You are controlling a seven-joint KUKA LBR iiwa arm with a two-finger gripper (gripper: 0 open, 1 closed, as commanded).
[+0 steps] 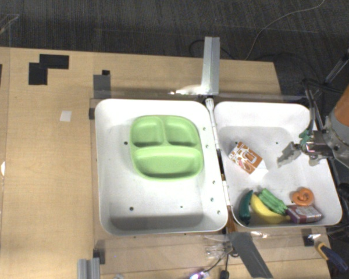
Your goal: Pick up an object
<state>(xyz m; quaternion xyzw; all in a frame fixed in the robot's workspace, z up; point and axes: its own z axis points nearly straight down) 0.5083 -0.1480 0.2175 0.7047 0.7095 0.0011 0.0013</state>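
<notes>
Risk lies in the clutter: hand (299, 151), grip unreadable, hovers over bare bin (262, 118) floor; carton (245, 157) sits left, banana (262, 209) pile below, crowded enough to slip.

Counts, camera view. White bins: 2, a left bin (104, 173) and a right bin (262, 114). Left bin holds 1 green divided plate (166, 146) w/ 3 compartments. Right bin holds 5 items: 1 orange-and-white carton (245, 157) approx. center; at 6 o'clock, 1 yellow banana (266, 212), 1 green item (271, 201), 1 orange ring (303, 196), 1 purple packet (305, 214).
</notes>
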